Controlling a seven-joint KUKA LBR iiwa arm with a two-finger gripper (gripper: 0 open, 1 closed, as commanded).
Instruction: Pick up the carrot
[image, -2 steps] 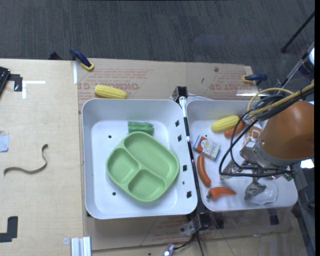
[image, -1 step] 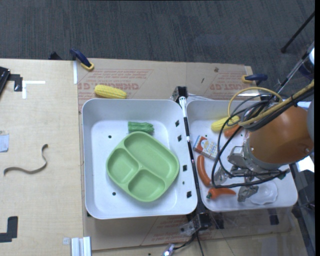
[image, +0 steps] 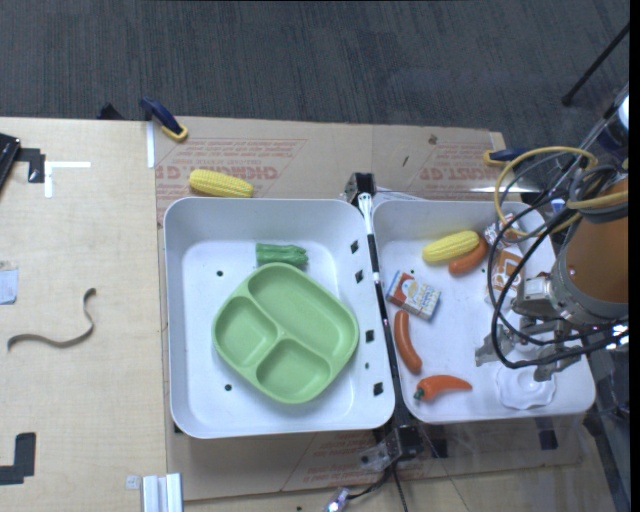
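The carrot (image: 441, 386) is orange with a dark green stub at its left end. It lies flat near the front wall of the right bin (image: 470, 415). My gripper (image: 518, 358) hangs over the right part of that bin, under the orange band and a bundle of black and yellow cables. It is to the right of the carrot and slightly behind it, a short gap away. Nothing shows held in it.
The right bin also holds an orange-red sausage (image: 405, 340), a small printed box (image: 414, 295), a yellow corn cob (image: 451, 245) and a clear item (image: 526, 392) below the gripper. In the left bin are a green divided plate (image: 286, 333) and a green item (image: 281, 255). Another corn cob (image: 221, 182) lies behind the bins.
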